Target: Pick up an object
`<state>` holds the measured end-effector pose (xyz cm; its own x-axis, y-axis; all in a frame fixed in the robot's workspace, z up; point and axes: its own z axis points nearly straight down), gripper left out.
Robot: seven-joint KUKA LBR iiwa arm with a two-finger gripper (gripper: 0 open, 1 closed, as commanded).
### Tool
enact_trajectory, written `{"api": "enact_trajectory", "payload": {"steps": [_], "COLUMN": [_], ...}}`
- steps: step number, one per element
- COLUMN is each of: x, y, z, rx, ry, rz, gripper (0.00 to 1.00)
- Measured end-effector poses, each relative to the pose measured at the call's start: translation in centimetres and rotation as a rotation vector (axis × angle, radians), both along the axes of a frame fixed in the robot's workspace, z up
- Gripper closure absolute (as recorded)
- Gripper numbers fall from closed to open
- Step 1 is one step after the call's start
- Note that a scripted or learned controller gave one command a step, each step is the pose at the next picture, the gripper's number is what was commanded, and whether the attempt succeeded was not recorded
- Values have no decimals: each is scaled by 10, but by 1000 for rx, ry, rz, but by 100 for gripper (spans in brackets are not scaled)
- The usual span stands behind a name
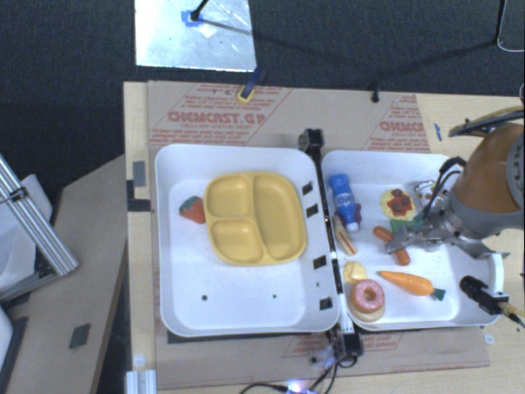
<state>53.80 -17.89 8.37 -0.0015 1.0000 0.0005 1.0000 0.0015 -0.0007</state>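
My gripper (402, 238) sits right over the sausage (391, 245); finger state — can't tell. Sausage looks like light, stiff, slick plastic: pinch mid-length, across the narrow width. Carrot (408, 282) just beside me, bottle (344, 199) farther out.

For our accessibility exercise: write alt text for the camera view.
A grey arm's gripper sits low over a sausage in the right bin, among a bottle, carrot and donut. The left bin holds a yellow tray and strawberry.
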Motion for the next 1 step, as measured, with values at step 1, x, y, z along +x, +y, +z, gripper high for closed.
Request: {"api": "enact_trajectory", "payload": {"steps": [1], "x": [1], "y": [0], "z": [12], "rx": [-1], "ry": [-4], "rz": [0], "gripper": [100]}}
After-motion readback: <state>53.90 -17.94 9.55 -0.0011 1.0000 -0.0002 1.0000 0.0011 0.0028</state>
